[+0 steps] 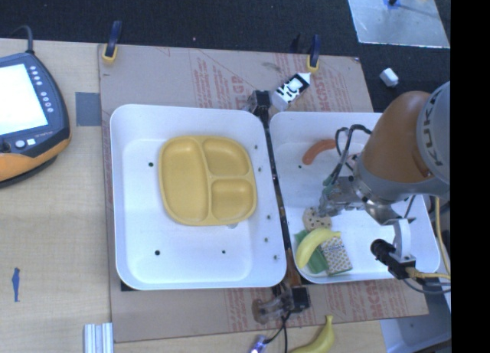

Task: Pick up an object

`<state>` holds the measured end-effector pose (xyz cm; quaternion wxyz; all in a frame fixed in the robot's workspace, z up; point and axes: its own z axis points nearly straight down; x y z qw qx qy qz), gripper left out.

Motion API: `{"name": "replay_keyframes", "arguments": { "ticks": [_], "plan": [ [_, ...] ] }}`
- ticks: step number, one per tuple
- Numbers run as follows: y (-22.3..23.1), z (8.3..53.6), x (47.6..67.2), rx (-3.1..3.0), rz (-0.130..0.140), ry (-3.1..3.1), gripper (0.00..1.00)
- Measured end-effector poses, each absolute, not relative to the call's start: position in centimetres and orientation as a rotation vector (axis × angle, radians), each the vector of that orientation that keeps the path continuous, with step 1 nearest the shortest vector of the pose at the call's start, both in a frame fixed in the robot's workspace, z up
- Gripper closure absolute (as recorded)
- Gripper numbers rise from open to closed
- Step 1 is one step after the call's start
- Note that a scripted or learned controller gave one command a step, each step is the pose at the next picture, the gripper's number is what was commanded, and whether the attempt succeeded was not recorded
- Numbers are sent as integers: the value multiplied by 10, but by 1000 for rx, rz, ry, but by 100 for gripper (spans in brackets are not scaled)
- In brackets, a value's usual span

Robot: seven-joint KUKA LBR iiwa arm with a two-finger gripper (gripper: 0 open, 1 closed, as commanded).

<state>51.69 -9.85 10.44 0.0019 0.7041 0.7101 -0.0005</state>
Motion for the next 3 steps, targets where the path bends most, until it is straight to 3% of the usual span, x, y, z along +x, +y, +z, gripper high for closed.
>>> {"name": "replay_keyframes", "arguments": {
  "ticks": [1,2,3],
  "plan": [
    [-99,104,517,2210,-1,2227,0],
    [-99,114,517,2205,-4,2229,100],
    [-99,114,517,2206,-4,2228,0]
  ]
}}
